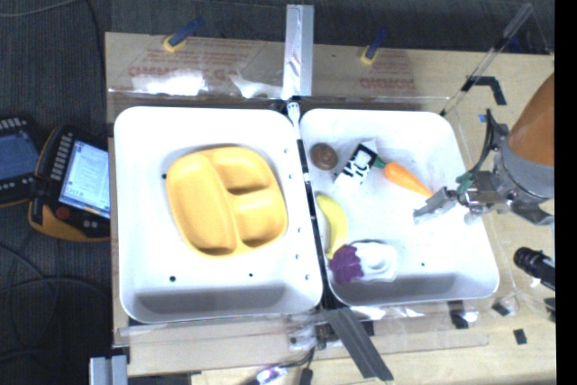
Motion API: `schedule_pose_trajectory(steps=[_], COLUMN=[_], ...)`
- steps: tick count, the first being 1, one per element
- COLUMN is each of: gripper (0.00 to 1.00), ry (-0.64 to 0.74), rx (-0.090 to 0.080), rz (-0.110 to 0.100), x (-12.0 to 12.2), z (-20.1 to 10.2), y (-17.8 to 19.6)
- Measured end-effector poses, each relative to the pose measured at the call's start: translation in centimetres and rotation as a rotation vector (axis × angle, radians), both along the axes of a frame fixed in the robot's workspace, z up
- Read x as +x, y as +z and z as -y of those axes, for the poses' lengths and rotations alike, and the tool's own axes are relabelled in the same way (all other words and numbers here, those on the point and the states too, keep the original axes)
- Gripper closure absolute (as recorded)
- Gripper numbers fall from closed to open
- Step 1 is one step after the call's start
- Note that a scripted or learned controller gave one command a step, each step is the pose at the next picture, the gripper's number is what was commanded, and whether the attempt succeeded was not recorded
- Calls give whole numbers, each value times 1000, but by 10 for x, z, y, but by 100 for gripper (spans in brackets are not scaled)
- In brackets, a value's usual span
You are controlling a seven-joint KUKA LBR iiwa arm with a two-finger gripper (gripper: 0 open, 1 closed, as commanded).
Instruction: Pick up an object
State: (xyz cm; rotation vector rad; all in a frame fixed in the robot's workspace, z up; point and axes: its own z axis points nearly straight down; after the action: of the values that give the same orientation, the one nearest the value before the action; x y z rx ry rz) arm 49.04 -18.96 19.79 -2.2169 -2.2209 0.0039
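Carrot (405,178) in right bin (451,284), hand (431,208) just beside — apart

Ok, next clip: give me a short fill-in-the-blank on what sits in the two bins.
The yellow divided tray lies in the ____ bin.
The carrot lies in the ____ bin, between the black-and-white item and the gripper.
The banana lies just above the ____ toy.

Missing words: left; right; purple
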Motion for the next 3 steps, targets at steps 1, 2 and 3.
schedule_pose_trajectory(steps=[1,2,3], gripper=[0,0,0], ry=[-13,52,180], rx=[-1,-6,-10], rz=[-1,12,-13], x=[62,100,157], z=[-18,-17,-69], y=[-79,-108,-109])
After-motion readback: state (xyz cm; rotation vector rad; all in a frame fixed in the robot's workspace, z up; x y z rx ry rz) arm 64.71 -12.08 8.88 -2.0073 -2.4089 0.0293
